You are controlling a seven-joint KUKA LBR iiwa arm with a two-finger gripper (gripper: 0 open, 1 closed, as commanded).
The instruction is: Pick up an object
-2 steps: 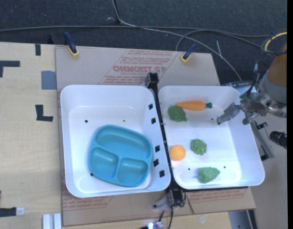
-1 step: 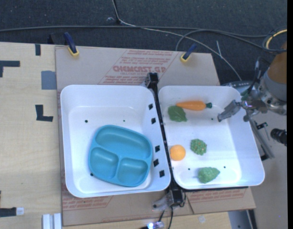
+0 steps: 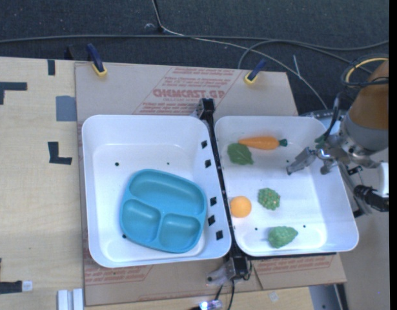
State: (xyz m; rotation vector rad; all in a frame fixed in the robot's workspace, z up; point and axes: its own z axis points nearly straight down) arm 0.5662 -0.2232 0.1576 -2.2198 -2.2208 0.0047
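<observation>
The right bin [image 3: 334, 237] holds an orange carrot [image 3: 259, 143], a dark green leafy piece [image 3: 239, 154], a small broccoli floret [image 3: 269, 199], an orange ball [image 3: 241, 206] and a light green piece [image 3: 282, 236]. My gripper [image 3: 312, 165] hangs over the right side of this bin, to the right of the carrot and above the broccoli floret in the view. Its fingers [image 3: 299, 163] are spread apart, and nothing sits between them. It touches none of the objects.
A blue divided plate [image 3: 162, 210] lies in the left bin [image 3: 95, 141]. A black divider [image 3: 214, 173] runs between the two bins. Cables cross the dark floor behind the bench. Two clamps [image 3: 97, 63] hold the cardboard sheet.
</observation>
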